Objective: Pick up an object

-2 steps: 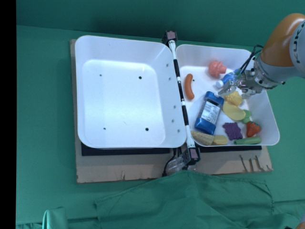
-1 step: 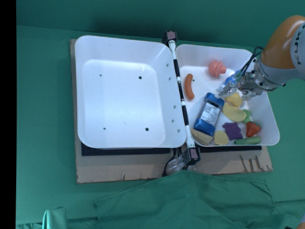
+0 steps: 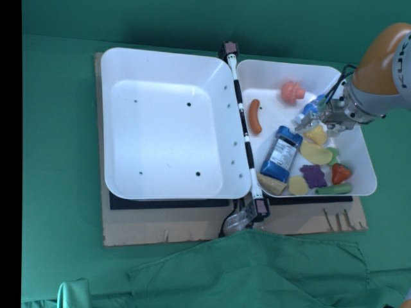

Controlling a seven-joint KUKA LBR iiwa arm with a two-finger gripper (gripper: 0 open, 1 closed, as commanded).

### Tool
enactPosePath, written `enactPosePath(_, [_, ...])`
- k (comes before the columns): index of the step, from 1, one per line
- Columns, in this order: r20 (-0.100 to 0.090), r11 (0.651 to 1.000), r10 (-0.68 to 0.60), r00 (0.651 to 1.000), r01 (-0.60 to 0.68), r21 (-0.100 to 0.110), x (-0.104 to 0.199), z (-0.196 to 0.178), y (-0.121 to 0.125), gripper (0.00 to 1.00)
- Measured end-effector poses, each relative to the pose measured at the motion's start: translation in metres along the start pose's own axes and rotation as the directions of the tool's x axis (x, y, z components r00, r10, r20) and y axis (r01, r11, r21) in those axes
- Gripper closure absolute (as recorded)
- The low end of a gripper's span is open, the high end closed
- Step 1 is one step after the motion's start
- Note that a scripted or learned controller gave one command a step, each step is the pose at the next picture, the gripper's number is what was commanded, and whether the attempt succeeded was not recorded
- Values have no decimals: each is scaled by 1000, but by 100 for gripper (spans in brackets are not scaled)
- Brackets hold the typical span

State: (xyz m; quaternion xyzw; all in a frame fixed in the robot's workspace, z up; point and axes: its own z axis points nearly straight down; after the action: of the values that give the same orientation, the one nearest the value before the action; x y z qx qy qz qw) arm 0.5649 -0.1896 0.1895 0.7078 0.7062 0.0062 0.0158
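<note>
My gripper (image 3: 314,124) hangs over the right bin (image 3: 270,82), just above a yellow wedge-shaped toy (image 3: 316,135). Beside it lie a blue snack packet (image 3: 280,153), a yellow-green slice (image 3: 316,153), a purple toy (image 3: 313,175), a red strawberry toy (image 3: 340,172), a green bean-like piece (image 3: 334,189), a round yellow piece (image 3: 298,185) and a corn cob (image 3: 272,184). An orange sausage (image 3: 255,116) and a pink-orange knobbly toy (image 3: 292,92) lie farther back. A small blue object (image 3: 311,108) sits at the fingers; whether it is held is unclear.
The left bin (image 3: 122,69) is bare white with a few dark dots. Both bins rest on a cardboard sheet (image 3: 160,233) over green cloth. A black-and-white rod (image 3: 243,120) runs between the bins. A crumpled green cloth (image 3: 270,268) lies at the front.
</note>
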Motion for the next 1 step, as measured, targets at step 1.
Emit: enactPosePath(1, [6,1000,4,1000,-4,-17,-3,-17,4,100])
